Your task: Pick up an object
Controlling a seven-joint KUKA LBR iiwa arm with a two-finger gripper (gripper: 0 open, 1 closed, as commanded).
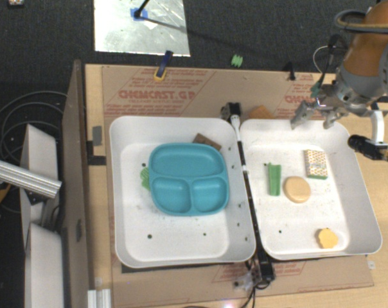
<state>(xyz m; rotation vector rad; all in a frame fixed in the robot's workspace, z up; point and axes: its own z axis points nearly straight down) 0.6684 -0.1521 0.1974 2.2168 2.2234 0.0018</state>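
Your fingers [313, 115] hang spread apart with nothing between them, above the far rim of the right bin [367, 233], where the grey arm with its orange band reaches in.

Just below the fingers, inside that bin, lies a patterned block [316, 163] with a green edge. Further down from it, towards the near side, sits a round tan piece [297, 189], and touching that piece on the side away from the arm stands a green strip [273, 179], lengthwise along the bin. Well below the fingers, near the bin's front corner, rests a small yellow object [327, 238].

Well apart from the fingers, across the divide, the left bin [126, 236] holds a blue divided tray [188, 178]. A brown object [207, 140] peeks out behind the tray's far edge, and a bit of green [144, 176] shows at its outer side.

Both bins sit on the cardboard-covered bench [181, 88].
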